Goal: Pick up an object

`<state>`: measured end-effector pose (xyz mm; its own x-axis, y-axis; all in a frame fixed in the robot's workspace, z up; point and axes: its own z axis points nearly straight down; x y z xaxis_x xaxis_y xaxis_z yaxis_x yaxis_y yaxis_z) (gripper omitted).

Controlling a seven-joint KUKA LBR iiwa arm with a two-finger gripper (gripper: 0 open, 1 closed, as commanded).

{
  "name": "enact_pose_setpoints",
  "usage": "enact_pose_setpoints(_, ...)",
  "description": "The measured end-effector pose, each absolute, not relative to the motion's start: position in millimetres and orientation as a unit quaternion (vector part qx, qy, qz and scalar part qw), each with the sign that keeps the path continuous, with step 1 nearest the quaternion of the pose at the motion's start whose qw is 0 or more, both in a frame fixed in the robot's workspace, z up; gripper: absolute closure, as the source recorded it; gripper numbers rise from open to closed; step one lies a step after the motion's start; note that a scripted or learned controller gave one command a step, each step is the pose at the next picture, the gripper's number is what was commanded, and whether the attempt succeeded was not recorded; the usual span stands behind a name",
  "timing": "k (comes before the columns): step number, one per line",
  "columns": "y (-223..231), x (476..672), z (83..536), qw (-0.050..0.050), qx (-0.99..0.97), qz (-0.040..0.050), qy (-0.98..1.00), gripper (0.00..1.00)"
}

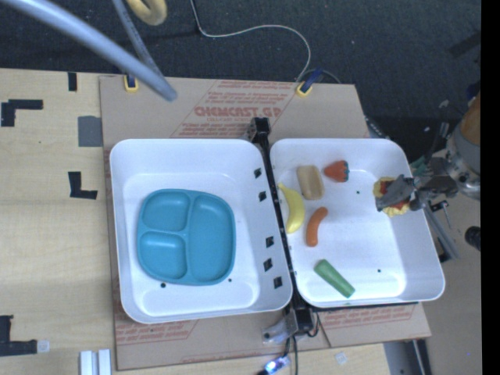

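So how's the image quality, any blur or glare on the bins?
Camera view: soft overall, the gripper at the right bin rim smeared into a yellow-red thing; grey tubes top left out of focus; bins bright white, no hard glare; plate and banana readable.

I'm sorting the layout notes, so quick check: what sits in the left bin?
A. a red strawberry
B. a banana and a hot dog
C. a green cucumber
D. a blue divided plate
D: the blue divided plate lies alone in the left bin, while the banana, hot dog, green cucumber and red strawberry all lie in the right bin.
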<state>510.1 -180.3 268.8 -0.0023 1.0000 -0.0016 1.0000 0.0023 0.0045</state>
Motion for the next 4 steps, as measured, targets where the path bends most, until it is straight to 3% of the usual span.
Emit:
enact_pose_setpoints(2, -70.5, 537.9, 253.3, -0.001, 0.705, -0.0006, 0.710, 1.00)
enact_pose_setpoints(4, 35.9, 529.6, 234.1, -0.002, 0.705, -0.0010, 0.709, 1.00)
